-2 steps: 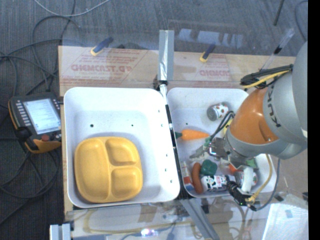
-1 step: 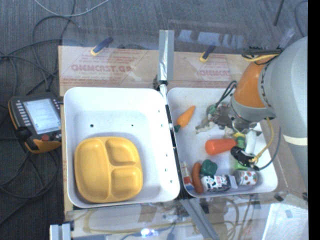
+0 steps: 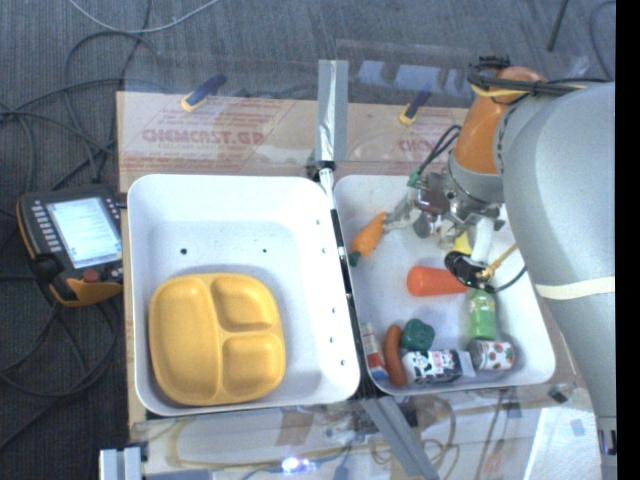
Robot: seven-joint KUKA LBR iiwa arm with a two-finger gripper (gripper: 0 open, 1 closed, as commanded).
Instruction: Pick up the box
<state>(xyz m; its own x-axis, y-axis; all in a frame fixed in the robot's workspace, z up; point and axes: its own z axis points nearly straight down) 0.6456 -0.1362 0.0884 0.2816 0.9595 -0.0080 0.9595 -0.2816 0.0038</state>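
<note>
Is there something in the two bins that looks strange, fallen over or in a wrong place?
Nothing looks spilled or broken. The right bin is crowded: the black-and-white box lies on its side along the near wall, packed between other small items. The yellow divided tray lies flat in the left bin.

A yellow divided tray point(image 3: 217, 339) is seen in the white left bin point(image 3: 140, 208). In the white right bin point(image 3: 385, 193), orange carrots point(image 3: 437, 281) and a black-and-white cow-patterned box point(image 3: 432, 365) are seen.
</note>
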